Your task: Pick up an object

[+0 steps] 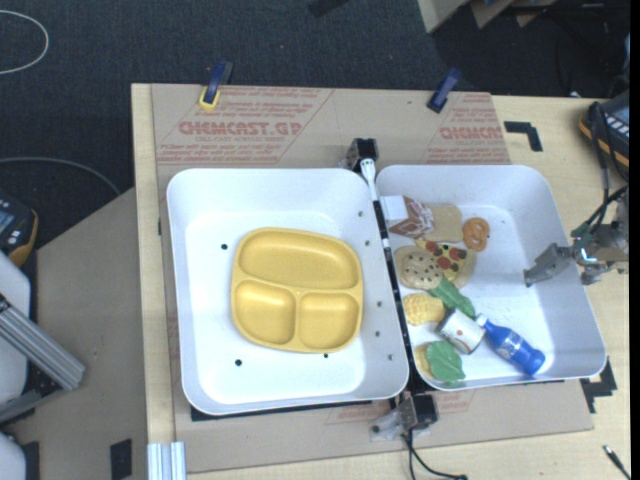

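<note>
Looking at progress: nothing's picked yet. Your gripper [553, 263] hangs over the right bin [520, 193], fingers spread w/ nothing between; blue bottle [510, 344], pretzel [476, 232] lie untouched.

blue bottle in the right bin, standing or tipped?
Tipped. The blue bottle lies on its side on the right bin floor, its length running diagonally toward the front right corner.
</note>
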Available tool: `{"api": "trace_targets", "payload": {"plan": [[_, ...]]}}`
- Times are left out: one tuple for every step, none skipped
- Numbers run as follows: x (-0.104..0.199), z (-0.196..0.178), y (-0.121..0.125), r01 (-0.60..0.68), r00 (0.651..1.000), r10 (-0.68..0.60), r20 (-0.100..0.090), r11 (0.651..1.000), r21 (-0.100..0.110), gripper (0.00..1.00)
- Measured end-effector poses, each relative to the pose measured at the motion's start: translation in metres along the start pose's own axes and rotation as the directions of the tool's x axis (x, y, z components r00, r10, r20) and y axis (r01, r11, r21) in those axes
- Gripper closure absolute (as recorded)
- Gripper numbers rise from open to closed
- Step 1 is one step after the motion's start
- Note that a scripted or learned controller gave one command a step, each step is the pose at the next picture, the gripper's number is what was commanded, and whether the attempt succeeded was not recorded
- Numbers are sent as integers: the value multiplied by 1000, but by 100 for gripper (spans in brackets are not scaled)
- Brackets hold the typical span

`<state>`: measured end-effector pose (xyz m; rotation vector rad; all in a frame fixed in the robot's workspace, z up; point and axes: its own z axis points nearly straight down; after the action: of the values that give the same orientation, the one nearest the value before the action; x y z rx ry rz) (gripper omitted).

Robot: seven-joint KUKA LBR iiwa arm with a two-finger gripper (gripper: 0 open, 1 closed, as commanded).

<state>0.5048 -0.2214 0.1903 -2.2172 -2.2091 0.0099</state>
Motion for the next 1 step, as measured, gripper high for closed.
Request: {"api": "trace_targets", "payload": {"plan": [[0,-7,3,4,1000,-4,4,1000,-13,0]]}}
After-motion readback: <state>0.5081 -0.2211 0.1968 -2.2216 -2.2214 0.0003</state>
